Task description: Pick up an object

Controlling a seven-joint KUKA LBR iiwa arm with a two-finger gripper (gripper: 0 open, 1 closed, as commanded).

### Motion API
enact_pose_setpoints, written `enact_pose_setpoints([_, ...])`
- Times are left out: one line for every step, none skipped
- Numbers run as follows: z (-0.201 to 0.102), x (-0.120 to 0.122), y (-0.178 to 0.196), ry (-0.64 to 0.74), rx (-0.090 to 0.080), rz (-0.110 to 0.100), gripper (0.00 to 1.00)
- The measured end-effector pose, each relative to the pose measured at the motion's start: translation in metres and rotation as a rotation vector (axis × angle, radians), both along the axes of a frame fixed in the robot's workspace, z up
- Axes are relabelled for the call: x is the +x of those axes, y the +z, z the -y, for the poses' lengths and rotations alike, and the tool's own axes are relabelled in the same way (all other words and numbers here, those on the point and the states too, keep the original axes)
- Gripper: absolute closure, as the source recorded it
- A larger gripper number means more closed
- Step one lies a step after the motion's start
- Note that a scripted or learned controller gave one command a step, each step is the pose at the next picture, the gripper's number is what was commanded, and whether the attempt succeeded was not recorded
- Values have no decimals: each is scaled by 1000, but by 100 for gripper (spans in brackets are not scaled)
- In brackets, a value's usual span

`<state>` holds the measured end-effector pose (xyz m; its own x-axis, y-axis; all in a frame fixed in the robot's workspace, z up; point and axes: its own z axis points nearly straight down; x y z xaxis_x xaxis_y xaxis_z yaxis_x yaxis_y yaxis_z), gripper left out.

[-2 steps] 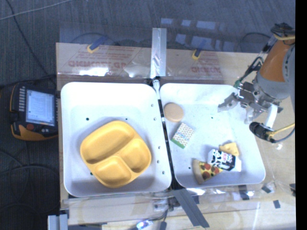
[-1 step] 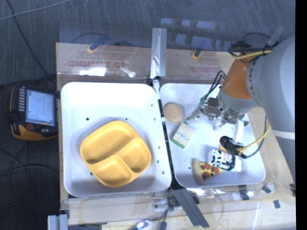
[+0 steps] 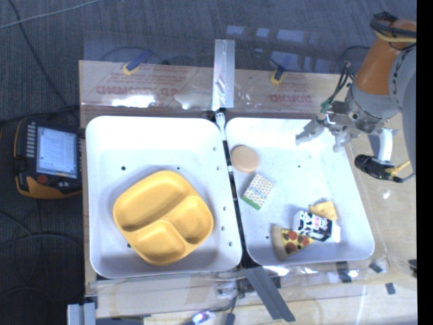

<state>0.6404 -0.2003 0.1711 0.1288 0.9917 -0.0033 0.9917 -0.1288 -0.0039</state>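
Observation:
The right bin (image 3: 352, 202) holds a round tan disc (image 3: 244, 158), a small green and white box (image 3: 258, 190), a toy pizza slice (image 3: 287, 241), a black and white carton (image 3: 314, 227) and a yellow wedge (image 3: 325, 210). My gripper (image 3: 323, 137) hovers over the bin's far right corner, well apart from all of them. It is open, its two fingers spread with nothing between them. The nearest item is the tan disc, off to the gripper's left.
The left bin (image 3: 101, 154) holds a yellow divided plate (image 3: 162, 215). A handheld pendant with a screen (image 3: 51, 156) lies left of the bins. The arm's grey body and orange band (image 3: 379, 66) rise at the right edge, and cables hang beside it.

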Motion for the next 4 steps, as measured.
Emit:
enact_pose_setpoints([-75,-9,-81,-16,-1,2,0])
enact_pose_setpoints([16,15,-30,226,0,1,0])
enact_pose_setpoints([15,15,-23,228,-1,-2,100])
enact_pose_setpoints([20,28,-56,204,0,-1,100])
